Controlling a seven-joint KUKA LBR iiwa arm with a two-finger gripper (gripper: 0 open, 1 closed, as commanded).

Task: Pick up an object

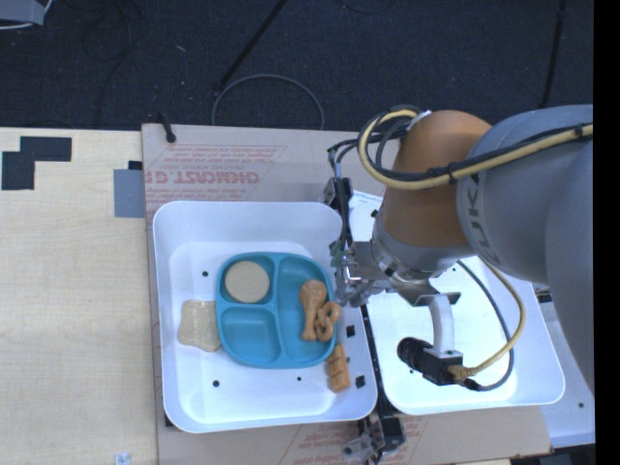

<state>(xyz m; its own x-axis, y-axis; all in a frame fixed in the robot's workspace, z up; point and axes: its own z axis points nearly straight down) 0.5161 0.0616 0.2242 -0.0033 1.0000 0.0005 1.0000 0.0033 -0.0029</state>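
Observation:
A blue divided plate (254, 335) lies in the left bin (184, 235). On it rest a round tan cracker (245, 281) and a tan pretzel-shaped piece (317, 310). A pale bread-like chunk (199, 325) lies left of the plate, and a small brown piece (337, 368) sits by the plate's lower right corner. My gripper (346, 281) hangs over the wall between the two bins, just right of the pretzel piece, largely hidden under the orange wrist.
The right bin (542, 386) lies beneath the arm, with a black cable fitting (433, 361) and looped hoses above it. Cardboard with red print (213, 168) lies behind the bins. The wooden bench (68, 298) extends to the left.

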